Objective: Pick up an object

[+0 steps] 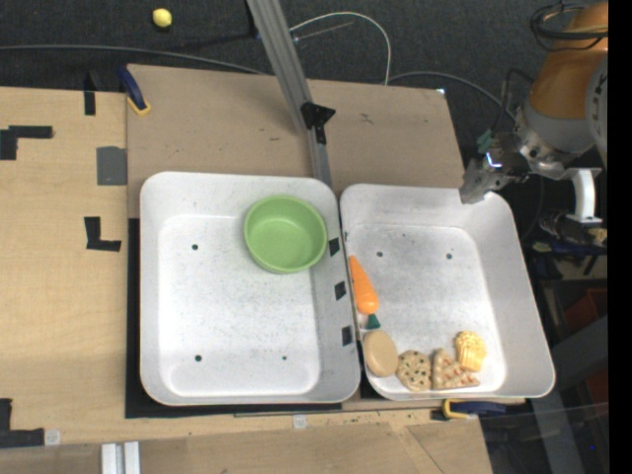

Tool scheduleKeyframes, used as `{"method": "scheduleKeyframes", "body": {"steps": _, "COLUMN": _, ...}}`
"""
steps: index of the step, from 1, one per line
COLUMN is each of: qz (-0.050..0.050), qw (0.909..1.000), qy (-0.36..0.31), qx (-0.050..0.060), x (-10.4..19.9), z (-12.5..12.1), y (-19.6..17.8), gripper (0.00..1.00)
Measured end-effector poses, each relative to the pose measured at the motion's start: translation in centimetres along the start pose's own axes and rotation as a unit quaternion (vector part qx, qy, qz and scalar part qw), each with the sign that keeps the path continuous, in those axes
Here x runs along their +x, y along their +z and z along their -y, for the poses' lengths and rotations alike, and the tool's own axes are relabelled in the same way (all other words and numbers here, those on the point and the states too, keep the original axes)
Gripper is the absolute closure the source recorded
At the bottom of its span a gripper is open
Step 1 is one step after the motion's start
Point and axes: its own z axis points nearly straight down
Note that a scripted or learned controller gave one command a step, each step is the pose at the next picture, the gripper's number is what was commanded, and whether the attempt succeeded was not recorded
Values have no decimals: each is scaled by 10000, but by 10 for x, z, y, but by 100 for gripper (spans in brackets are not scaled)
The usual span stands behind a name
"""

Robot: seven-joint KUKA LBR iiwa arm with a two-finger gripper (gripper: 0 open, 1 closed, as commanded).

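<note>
- Claw [481, 181] hangs over the right bin's [513, 265] far right corner, nothing seen between its fingers; open or closed can't be told.
- Pickable items sit along that bin's left and near edges: carrot [363, 284], bun [380, 353], cookie [414, 368], waffle [446, 371], corn [470, 350].
- Green bowl [285, 233] sits in the left bin [178, 314].
- Arm parked off the pile, likely pre-approach.

No legible text or labels

Arm [568, 87]: grey housing with orange band above wrist; black cables looped alongside; small dark gripper [481, 181].
</note>
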Motion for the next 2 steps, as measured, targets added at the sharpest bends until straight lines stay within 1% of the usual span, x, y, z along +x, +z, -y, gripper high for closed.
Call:
{"method": "scheduleKeyframes", "body": {"steps": 1, "qz": -8, "qw": 10000, "qy": 0, "qx": 19, "x": 0, "z": 0, "y": -13, "gripper": 100}}
{"method": "scheduleKeyframes", "body": {"steps": 2, "qz": -15, "qw": 10000, "qy": -22, "qx": 26, "x": 48, "z": 10, "y": -23, "gripper": 100}}
